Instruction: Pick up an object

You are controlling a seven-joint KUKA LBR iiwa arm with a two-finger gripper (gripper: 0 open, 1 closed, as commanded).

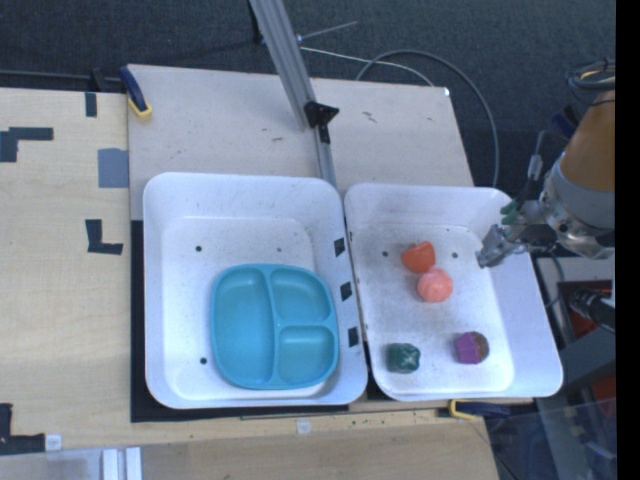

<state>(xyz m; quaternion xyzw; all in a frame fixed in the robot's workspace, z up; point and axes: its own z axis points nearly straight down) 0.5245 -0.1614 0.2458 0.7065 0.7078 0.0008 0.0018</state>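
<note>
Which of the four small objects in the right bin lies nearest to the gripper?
The orange-red object, highest in the right bin. The gripper sits level with it; the pink, green and purple ones lie lower.

**Arm reaching in from the right**

The grey arm enters from the right, its orange band above and to the right of the end effector (pixel 494 249). The wrist angles down and leftward, ending in dark fingertips pointing lower left. Their spacing is too small to make out.
</note>
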